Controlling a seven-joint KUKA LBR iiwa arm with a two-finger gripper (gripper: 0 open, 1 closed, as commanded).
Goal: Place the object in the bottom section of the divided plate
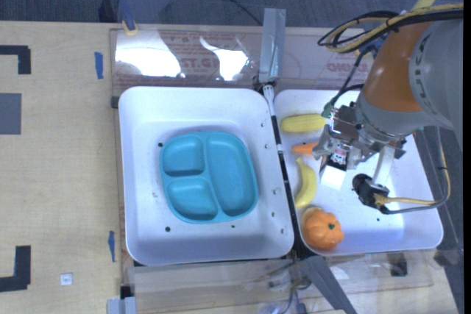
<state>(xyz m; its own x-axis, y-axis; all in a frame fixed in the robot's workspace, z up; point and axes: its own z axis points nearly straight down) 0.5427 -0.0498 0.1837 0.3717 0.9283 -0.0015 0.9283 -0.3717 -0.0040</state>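
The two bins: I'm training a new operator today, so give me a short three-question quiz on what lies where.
1. True or false: the blue divided plate lies in the left bin.
2. Which item lies nearest the right bin's bottom-left corner? A) corn cob B) banana C) orange pumpkin
3. Fill in: the gripper hangs over the ____ bin.

Key: 1 true; 2 C; 3 right.
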